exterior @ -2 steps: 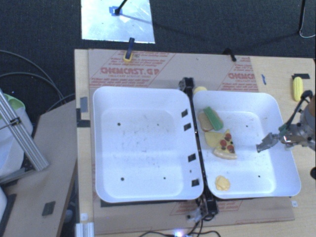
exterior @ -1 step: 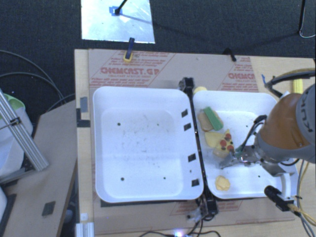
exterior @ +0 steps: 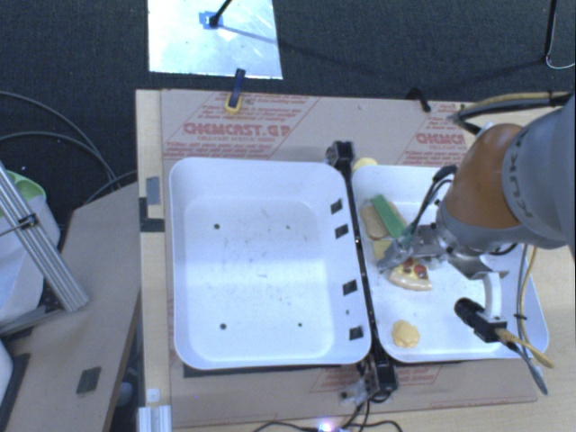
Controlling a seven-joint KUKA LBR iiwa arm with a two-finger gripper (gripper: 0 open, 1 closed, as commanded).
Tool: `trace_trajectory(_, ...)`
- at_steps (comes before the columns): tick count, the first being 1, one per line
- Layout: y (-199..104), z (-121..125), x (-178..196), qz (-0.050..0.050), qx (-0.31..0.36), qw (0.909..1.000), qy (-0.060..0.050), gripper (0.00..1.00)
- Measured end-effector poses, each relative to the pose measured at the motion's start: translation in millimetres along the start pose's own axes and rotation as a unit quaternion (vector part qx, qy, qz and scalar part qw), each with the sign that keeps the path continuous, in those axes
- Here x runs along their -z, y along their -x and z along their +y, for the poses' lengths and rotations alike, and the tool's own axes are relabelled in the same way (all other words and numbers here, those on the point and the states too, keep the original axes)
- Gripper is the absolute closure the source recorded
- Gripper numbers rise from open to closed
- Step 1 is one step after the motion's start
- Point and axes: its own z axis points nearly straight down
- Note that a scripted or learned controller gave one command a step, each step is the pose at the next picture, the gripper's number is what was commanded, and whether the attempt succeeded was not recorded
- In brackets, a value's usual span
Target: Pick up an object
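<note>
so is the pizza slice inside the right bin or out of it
Inside. The pizza slice lies on the right bin floor, with the end effector just above it.

We see a brown cardboard sheet (exterior: 270, 124) with red lettering lying under both bins; at its twelve o'clock edge sits a small yellow and blue clip (exterior: 235, 93); beyond that, a shiny square metal plate (exterior: 214, 27) lies on dark carpet (exterior: 72, 43); at nine o'clock, a slanted aluminium rail (exterior: 40, 241).
</note>
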Motion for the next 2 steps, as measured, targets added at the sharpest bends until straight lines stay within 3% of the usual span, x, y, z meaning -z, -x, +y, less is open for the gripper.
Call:
trace_trajectory(1, -34.9, -50.4, 79.5, 0.0, -0.001, 1.0, 0.0, 0.0)
trace_trajectory(2, -69.1, 49.0, 75.5, 0.0, -0.001, 1.0, 0.001, 0.0)
